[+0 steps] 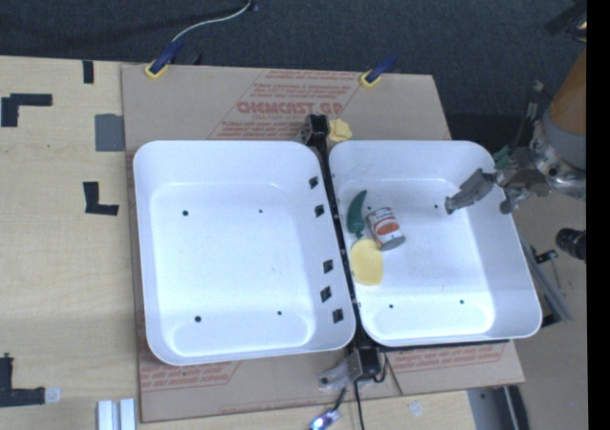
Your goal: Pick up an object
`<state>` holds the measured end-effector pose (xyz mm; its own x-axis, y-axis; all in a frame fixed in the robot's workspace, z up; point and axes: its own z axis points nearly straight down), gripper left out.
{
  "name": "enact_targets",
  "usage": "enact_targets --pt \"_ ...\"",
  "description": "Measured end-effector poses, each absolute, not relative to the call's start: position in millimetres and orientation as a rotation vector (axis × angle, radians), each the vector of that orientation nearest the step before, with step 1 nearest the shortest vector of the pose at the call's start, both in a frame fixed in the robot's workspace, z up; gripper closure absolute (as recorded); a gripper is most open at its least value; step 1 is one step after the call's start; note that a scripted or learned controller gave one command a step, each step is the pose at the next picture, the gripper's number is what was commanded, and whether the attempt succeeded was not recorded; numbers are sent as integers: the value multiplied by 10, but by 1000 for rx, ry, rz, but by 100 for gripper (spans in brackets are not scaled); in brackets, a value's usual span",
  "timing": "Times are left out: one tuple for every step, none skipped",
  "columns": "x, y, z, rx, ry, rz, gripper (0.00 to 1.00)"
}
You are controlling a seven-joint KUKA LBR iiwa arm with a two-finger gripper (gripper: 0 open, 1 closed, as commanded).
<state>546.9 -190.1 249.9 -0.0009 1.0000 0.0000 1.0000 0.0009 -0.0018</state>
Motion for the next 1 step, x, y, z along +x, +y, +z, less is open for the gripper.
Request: enact_targets --pt "6165 -2238 5078 -2231 -2239 -11 0"
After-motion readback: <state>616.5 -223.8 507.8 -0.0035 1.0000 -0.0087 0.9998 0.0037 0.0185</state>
